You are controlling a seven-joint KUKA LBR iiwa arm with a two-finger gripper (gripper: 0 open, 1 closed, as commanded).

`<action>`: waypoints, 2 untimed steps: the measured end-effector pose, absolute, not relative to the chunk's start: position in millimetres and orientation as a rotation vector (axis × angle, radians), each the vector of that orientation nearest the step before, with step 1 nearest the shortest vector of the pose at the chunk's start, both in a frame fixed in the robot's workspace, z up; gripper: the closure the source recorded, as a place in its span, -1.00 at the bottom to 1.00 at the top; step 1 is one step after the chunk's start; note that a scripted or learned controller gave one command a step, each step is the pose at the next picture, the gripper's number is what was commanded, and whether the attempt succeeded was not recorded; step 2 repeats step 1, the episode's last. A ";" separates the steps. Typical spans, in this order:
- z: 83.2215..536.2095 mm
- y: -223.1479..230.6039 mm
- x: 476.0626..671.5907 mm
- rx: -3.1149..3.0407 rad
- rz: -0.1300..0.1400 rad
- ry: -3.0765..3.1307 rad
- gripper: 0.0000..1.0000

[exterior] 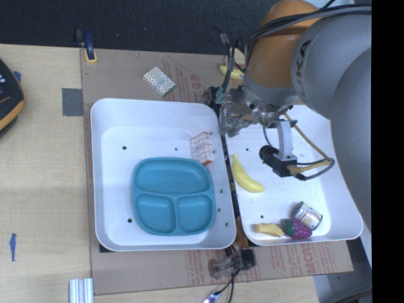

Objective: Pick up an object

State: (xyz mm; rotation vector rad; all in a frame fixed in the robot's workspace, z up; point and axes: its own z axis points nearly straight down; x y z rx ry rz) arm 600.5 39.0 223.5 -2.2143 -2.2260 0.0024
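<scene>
The claw (228, 130) hangs over the right bin's (338, 169) eleven o'clock corner; whether it is clenched I cannot tell. The banana (246, 178) lies at its five o'clock (nearest target): descend centred across its narrow width.

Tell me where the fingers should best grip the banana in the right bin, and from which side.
Grip the banana across its thick middle, coming from straight above. It lies flat and curved, alone on the right bin floor, so probably nothing blocks either long side.

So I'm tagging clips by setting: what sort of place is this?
Probably a robotics lab bench: a grey arm reaches over two white bins, which hold toy items like a banana and a blue divided plate.
</scene>
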 end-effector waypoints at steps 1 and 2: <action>191.8 55.4 622.6 -2.214 0.004 -2.228 1.00; 191.8 55.4 622.6 -2.214 0.004 -2.228 1.00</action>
